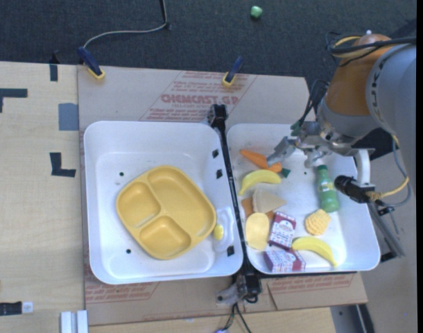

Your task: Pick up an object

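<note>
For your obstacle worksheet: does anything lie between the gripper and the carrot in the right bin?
Nothing visible does. The gripper hangs over the right bin, just right of the carrot, with bare bin floor between them. The banana lies below that gap.

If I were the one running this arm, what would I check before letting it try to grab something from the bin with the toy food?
1. Gripper is over the right bin: ok, it hangs over the bin's upper part.
2. Fingers free of any object: ok, nothing sits between them.
3. A target lies close: ok, the carrot and a banana lie just left of the fingers.
4. Room around the target: not ok, carrot and banana lie close together, and the green bottle is just to the right.
5. Fingers set wide enough for the carrot: cannot tell from this slant.
6. Yellow tray out of the way: ok, it lies in the left bin.
</note>
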`<state>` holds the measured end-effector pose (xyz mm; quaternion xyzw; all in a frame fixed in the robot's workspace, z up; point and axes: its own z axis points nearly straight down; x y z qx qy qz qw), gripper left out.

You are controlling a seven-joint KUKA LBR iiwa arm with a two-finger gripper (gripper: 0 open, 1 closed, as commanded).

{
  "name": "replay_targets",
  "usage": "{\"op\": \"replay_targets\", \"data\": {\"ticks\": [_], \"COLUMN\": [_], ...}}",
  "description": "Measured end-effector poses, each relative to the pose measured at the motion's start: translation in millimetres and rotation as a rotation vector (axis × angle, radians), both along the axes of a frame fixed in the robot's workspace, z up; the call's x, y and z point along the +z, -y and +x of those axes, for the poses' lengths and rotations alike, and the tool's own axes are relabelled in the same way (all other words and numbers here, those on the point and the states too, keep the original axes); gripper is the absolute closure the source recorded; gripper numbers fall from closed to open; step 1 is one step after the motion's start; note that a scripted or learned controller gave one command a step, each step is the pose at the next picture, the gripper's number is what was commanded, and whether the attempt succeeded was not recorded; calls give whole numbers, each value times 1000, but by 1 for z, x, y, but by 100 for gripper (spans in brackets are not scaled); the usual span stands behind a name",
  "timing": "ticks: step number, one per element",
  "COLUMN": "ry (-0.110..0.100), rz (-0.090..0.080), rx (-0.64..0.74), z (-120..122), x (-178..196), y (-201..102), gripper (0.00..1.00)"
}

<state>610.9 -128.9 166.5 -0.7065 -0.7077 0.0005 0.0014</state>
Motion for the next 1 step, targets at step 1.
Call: {"op": "replay_targets", "data": {"ticks": [1], "ry": [5], "rz": [-3], "rx": [0], "z": [30], "x": [-81], "y": [-30], "gripper": [0]}}
